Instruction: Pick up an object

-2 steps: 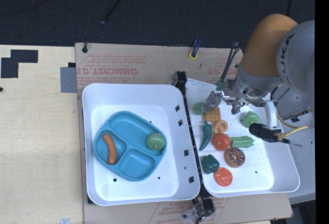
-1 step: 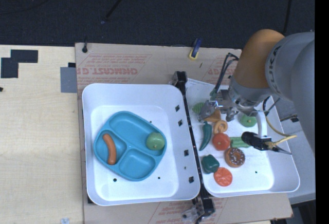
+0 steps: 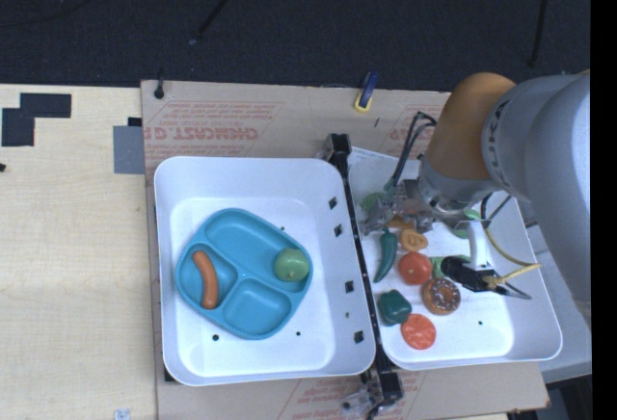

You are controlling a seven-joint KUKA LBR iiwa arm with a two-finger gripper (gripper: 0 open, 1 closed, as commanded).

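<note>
You see the gripper [image 3: 403, 216] low in the right bin [image 3: 525, 336]; you cannot tell how its fingers are set. Just below them lies a green pepper [image 3: 387, 256], its long axis running top to bottom, narrow end pointing down and slightly left, beside an orange piece [image 3: 415, 240].

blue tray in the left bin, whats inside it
The blue tray holds an orange-brown sausage in its left compartment and a green apple-like fruit in the upper right one. The lower compartment looks bare. Whatever lies under the tray is covered.
</note>
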